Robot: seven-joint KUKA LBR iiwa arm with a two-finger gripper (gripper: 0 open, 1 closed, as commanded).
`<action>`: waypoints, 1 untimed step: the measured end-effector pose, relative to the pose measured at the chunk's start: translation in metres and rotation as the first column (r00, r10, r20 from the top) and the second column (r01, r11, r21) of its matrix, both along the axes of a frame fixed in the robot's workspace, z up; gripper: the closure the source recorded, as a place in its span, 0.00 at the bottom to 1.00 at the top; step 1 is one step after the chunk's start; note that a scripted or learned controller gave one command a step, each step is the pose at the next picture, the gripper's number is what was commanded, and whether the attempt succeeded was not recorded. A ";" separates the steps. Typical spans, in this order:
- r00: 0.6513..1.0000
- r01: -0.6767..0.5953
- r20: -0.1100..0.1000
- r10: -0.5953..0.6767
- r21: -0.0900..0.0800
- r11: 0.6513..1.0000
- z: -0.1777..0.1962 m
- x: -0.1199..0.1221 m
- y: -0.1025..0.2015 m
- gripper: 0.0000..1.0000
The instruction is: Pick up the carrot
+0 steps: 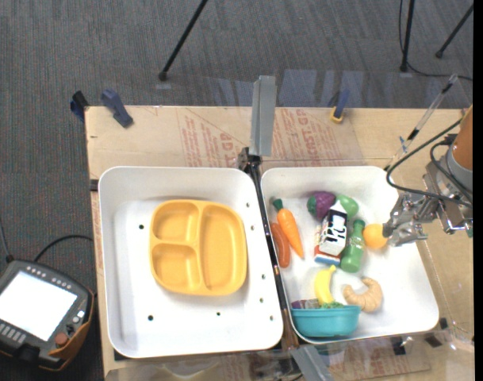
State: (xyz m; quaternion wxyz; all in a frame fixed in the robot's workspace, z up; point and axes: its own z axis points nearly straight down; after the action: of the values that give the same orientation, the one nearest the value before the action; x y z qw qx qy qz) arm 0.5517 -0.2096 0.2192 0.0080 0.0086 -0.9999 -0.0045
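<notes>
The carrot is seen lying flat in the right bin, close to the bin's left wall, green top toward the far end and tip toward the near end. A second orange piece is pressed against its left side, touching the wall; what it is cannot be told. To the right of the carrot a milk carton is found, then a green bottle, with a purple vegetable beyond them. Nearer the front edge a banana, a croissant and a teal bowl are placed. An orange ball sits at the right side of the bin.

The gripper is held over the bin's right edge, just beside the orange ball and well apart from the carrot; whether it is open or closed cannot be told, and nothing is seen held in it. The left bin carries a yellow divided plate.

Progress is judged as nil: the carrot is untouched, so approach, grasp and lift are all left to be done.
</notes>
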 end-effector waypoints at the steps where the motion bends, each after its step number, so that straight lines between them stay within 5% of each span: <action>1: 0.997 -0.076 0.014 0.076 -0.006 0.997 -0.133 -0.058 -0.001 1.00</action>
State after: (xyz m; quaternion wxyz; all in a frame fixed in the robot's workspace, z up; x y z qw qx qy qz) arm 0.4937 -0.2107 0.0861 0.0012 0.0464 -0.9989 -0.0015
